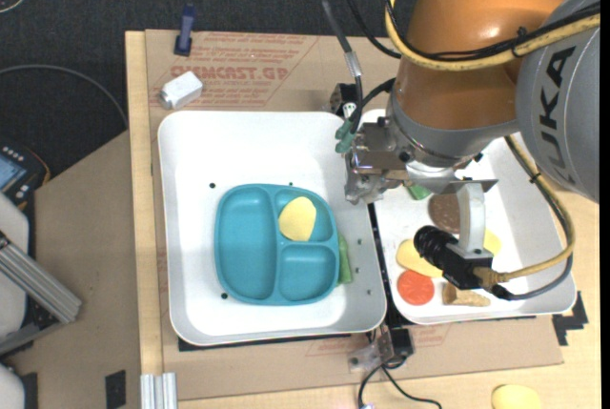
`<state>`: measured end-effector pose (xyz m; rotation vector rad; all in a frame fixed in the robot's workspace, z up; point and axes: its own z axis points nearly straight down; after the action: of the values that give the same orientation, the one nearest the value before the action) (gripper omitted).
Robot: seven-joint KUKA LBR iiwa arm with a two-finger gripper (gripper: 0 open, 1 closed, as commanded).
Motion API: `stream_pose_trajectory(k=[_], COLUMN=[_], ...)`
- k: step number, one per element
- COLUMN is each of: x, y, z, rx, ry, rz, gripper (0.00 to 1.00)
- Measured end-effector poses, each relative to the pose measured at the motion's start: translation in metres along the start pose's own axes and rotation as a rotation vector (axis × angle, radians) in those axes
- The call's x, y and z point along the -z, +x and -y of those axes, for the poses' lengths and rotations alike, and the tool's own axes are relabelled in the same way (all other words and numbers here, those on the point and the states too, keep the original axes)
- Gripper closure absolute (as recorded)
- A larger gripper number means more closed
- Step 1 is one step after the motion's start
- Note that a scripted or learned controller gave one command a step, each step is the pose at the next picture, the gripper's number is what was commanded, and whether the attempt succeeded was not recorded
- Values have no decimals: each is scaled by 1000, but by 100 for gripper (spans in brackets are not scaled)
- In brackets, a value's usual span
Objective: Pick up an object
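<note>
Gripper (360,173) hangs low over the wall where the left bin (191,207) and right bin (536,289) meet, at the far end of that wall. The wrist's bulk covers it from above, so I cannot tell whether it is parted or closed, and nothing can be seen in its grasp. Loose pickings lie on its right-bin side, toward the bench's near edge: a brown disc (442,207) closest, then a yellow piece (411,255), a red disc (416,287) just past that, and a tan piece (464,298) beside the red one. They are bunched near the corner, likely just where they came to rest. On the gripper's other side sits a teal tray (250,250) with a yellow lump (297,218) in its nearest compartment, and a green strip (344,260) is wedged between the tray and the bin wall. Judgement: no object is secured yet. With the gripper over the divider, either bin is within reach, but a descent here risks striking the wall.
</note>
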<state>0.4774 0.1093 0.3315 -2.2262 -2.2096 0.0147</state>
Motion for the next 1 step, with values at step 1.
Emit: stream_pose_trajectory(k=[1], x=[-82], y=[-100], z=[-2], rx=[-5], ry=[0], rz=[0], gripper=[100])
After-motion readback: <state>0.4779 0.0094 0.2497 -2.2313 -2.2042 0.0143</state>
